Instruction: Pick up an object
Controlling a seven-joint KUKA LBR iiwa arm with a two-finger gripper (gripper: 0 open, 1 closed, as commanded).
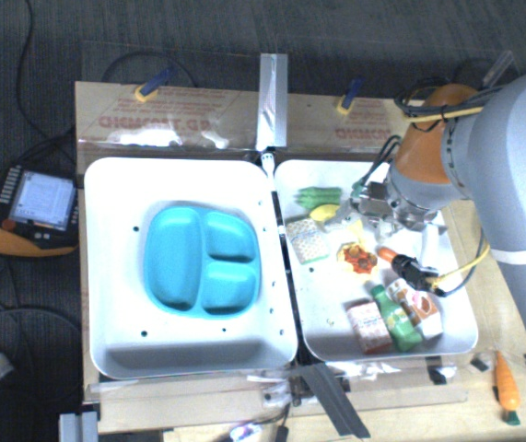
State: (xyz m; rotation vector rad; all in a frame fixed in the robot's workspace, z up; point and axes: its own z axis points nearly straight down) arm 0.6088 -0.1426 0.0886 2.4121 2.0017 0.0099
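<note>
We've got two white bins on a cardboard-topped bench [180, 118] over dark carpet [23, 53], the left bin [106, 339] holding a blue divided tray [203, 259]. The gripper [373, 201] sits low in the right bin [461, 325], near the yellow thing [324, 214] and the red toy [359, 259]. Honestly we can't tell its opening or whether it touches anything.

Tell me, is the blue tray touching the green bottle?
Apart. The camera view shows the blue tray lying in the left bin, while the green bottle lies in the right bin, with both bin walls between them.
</note>
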